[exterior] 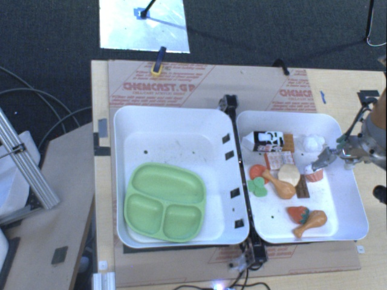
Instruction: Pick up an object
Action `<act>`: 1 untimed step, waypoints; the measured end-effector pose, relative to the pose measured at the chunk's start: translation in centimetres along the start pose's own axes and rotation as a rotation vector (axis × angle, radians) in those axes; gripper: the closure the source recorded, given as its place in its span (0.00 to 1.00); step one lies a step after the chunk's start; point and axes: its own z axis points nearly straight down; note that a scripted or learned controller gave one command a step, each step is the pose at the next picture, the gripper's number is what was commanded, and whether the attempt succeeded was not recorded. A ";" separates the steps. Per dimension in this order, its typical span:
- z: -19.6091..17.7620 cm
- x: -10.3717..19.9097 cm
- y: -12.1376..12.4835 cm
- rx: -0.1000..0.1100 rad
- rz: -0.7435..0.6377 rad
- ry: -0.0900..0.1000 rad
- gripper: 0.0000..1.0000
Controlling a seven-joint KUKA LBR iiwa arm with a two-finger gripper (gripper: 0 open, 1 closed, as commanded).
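Claw [319,162] hangs low over right bin [357,222], beside the toy-food pile; whether released or clenched cannot be told. Nearest target: red-and-white piece [314,175] just below claw. Advise descending squarely onto one item, clear of the bin's wall

Quick tally: 2 white bins, left [130,122] & right [351,204]; 1 green divided plate [164,202]; 2 drumsticks, upper [279,185] & lower [311,222]; 1 milk carton [264,141].
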 end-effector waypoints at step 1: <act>9.0 0.8 -5.9 -0.002 -0.009 0.005 0.00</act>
